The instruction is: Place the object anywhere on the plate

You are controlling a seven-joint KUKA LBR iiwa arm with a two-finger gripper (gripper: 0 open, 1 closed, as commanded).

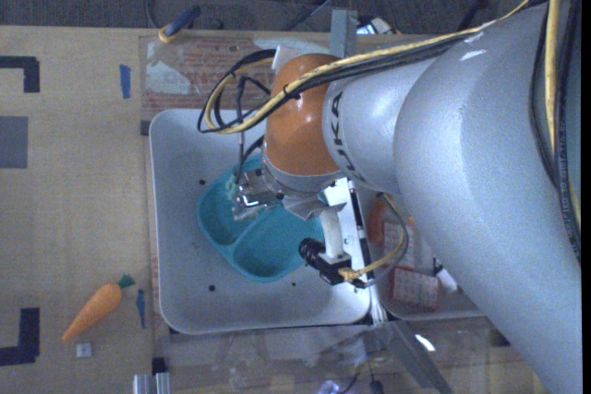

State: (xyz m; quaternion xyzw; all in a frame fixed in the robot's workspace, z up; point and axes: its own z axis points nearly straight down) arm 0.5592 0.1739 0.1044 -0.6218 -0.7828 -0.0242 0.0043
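Camera view from above the tabletop [74,198], taking it from the left: dark tape marks sit along the far left edge of the pale wood, and a toy carrot [92,311] with a green top lies on the bare wood outside the bins, near the lower left corner of the left bin [175,291]. A few short strips of blue tape [125,80] are stuck to the wood close by. Inside that white bin rests the teal plate [263,254], a shallow dish divided into compartments, roughly in the middle of the bin. Right over the plate's upper part hangs the gripper [247,197], a metallic piece below the orange band of the arm [443,152]; I cannot make out how it is set or whether anything sits in it, since the wrist covers it from this angle. Yellow and black cables loop around the wrist. Further right, the grey bulk of the arm covers most of the right bin [416,309], where something orange and a red-and-white packet [414,287] peek out beneath it.
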